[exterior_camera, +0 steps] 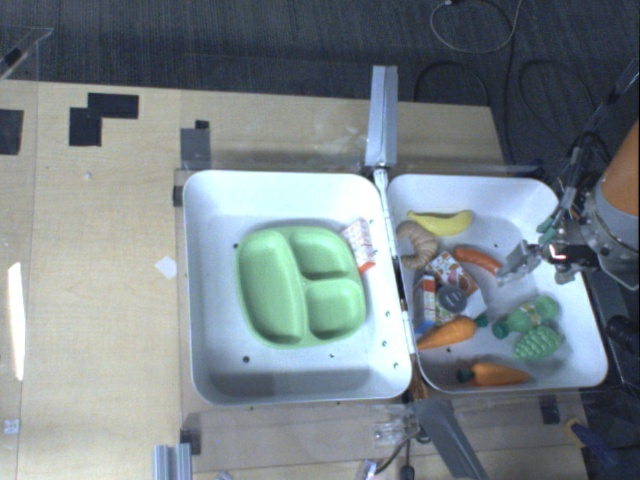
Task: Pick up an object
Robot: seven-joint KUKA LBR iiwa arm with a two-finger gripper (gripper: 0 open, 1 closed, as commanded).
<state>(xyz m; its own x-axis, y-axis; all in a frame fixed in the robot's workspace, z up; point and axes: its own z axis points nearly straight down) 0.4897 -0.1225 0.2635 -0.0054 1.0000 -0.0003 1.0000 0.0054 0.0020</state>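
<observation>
The right bin (500, 190) holds several toy foods: a yellow banana (440, 223), a brown knobbly root (414, 240), a red-orange sausage (477, 259), two orange carrots (447, 333) (497, 374), two green pieces (530, 316) (538, 343) and a printed packet (430, 295) beside a dark round lid (456, 294). My gripper (512, 265) reaches in from the right over the bin's right half. It sits just right of the sausage and above the green pieces. Nothing shows in its grasp.
The left bin (215, 268) holds a green divided plate (300, 286) and a small red-and-white packet (360, 243) near its right wall. A metal post (381, 118) rises behind the divide between the bins. Cables (480, 28) lie on the floor behind.
</observation>
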